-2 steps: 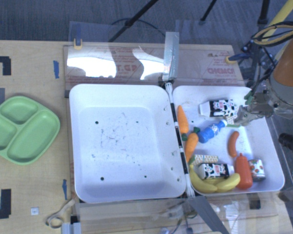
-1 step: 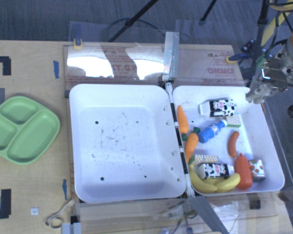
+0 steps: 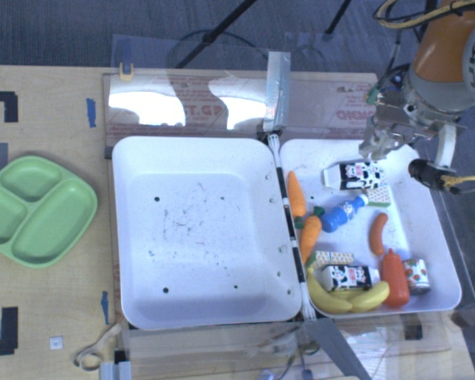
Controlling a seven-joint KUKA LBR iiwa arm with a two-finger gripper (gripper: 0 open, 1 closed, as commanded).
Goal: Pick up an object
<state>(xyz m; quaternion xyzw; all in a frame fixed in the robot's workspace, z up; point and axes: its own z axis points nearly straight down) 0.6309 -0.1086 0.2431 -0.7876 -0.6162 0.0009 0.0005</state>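
The right bin served as the landmark. Along its near edge lay a banana, with a cow-print carton just behind it, a red bottle at the banana's right tip, and a small red-and-white can beside that. Farther in, a sausage lay near the bin's middle, a blue bottle to its left, and two carrots ran along the bin's left wall. Farther still sat a second cow-print carton. The gripper hovered above the bin's far part, just beyond that carton, holding nothing visible; whether it was released or clenched could not be told. The left bin lay beside it, and a green divided plate well beyond that.
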